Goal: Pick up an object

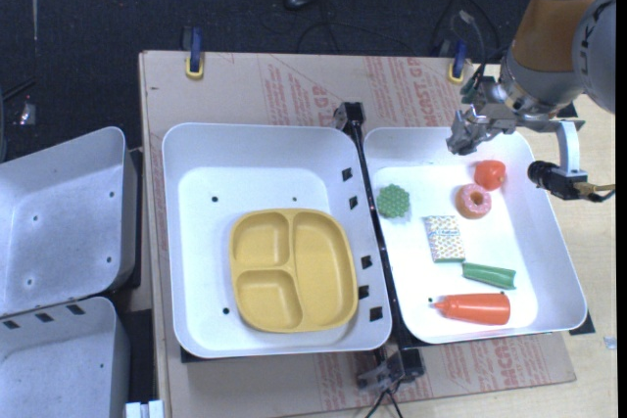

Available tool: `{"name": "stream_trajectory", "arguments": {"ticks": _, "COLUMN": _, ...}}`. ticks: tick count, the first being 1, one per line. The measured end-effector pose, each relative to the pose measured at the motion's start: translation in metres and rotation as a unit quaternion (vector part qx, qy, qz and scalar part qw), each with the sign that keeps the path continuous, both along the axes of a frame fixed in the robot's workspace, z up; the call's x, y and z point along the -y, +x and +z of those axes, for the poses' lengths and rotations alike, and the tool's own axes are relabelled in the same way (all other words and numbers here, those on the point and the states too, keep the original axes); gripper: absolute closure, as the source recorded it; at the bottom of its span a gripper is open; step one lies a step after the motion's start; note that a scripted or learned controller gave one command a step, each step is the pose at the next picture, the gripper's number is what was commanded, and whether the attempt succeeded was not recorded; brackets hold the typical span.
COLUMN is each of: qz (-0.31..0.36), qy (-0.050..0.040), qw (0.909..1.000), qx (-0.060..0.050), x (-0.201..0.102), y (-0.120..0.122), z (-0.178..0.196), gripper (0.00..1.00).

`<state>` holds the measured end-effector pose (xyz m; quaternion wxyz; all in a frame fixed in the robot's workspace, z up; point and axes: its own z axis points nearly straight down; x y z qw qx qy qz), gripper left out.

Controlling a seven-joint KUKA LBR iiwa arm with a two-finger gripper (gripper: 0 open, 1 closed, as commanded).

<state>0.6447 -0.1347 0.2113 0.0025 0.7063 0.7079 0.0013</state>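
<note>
Likely target: the red tomato-like toy (pixel 490 174), lying just beside and below the claw (pixel 464 144) in the right bin (pixel 558 250). Claw opening cannot be told. A centred descent is advised; round, smooth plastic may roll. Further off are found the pink donut (pixel 474 202), a patterned flat packet (pixel 444 238) and a knobbly green piece (pixel 394 201).

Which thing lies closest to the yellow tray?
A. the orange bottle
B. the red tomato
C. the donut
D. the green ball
D: the green ball sits at the left side of the right bin, just across the divider from the yellow tray, while the other three lie farther right.
</note>
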Motion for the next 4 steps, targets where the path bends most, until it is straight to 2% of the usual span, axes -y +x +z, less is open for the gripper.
{"name": "stream_trajectory", "arguments": {"ticks": 1, "qz": 0.001, "qy": 0.0012, "qw": 1.0000, "qx": -0.004, "x": -0.052, "y": -0.025, "z": 0.009, "gripper": 1.00}}
{"name": "stream_trajectory", "arguments": {"ticks": 3, "qz": 0.002, "qy": 0.0014, "qw": 1.0000, "qx": -0.004, "x": -0.155, "y": -0.056, "z": 0.031, "gripper": 1.00}}
{"name": "stream_trajectory", "arguments": {"ticks": 4, "qz": 0.002, "qy": 0.0011, "qw": 1.0000, "qx": -0.005, "x": -0.197, "y": -0.076, "z": 0.024, "gripper": 1.00}}
